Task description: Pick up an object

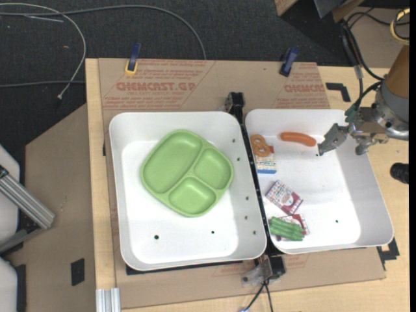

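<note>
Green packet sits lowest in the right bin, pink packet just above; fingers spread open, gripping nothing, right of the orange sausage.

Two bins side by side on the table

The left bin holds a divided plate. The right bin holds a sausage at the back, a pretzel left of it, and two packets in front.

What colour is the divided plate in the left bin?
Light green, seen clearly in the camera view: the divided plate lies in the left bin.
</note>
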Robot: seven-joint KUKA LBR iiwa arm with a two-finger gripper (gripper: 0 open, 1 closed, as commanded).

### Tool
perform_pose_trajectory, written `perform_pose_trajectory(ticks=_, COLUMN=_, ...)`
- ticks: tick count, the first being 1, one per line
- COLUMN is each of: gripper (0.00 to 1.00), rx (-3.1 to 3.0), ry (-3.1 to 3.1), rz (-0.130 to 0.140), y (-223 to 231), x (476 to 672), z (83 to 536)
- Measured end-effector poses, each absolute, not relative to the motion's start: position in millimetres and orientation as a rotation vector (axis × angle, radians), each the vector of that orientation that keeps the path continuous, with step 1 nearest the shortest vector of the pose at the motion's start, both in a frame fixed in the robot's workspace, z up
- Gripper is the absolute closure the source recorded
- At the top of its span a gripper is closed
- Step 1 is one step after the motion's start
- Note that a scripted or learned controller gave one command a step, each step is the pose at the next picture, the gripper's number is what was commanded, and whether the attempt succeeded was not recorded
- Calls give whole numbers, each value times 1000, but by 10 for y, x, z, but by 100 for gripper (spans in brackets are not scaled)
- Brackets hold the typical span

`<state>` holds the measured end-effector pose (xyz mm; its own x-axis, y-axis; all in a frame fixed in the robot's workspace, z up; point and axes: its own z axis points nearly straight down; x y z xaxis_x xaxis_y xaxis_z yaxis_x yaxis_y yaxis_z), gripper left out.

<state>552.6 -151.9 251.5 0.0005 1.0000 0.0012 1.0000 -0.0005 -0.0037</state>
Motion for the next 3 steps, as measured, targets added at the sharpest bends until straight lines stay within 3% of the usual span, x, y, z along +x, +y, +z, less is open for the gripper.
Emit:
perform_pose_trajectory(ticks=1, gripper=0, rx=-2221, ry=-2221, rz=0, y=-1519, x=5533, z=2527)
perform_pose_trajectory(ticks=3, gripper=0, rx=-2216, ry=-2216, rz=6, y=-1492, x=5614, z=1456)
